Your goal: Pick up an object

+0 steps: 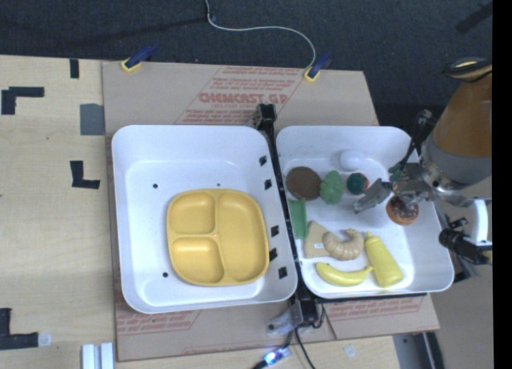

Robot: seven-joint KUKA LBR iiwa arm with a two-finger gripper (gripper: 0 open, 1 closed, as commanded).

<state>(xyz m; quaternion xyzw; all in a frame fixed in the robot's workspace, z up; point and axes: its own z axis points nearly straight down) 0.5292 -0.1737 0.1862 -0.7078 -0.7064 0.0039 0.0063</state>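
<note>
While the arm point(460, 131) reaches in from 3 o'clock, the gripper point(374, 196) hangs low over the right bin point(364, 134), near its middle. Whether the jaws are apart or together cannot be told; nothing shows between them. Step in hand looks like the approach, with no object yet picked. Candidates: a small dark-green ball point(356, 183) just at 10 o'clock of the gripper, a green lump point(331, 187) and a brown disc point(303, 182) further toward 9, a yellow bottle point(382, 260), a banana point(342, 274) and a tan pastry point(344, 244) toward 6 o'clock. The left bin point(144, 151) holds a yellow divided plate point(217, 237). Next move likely calls for centring over one item and descending squarely.
</note>
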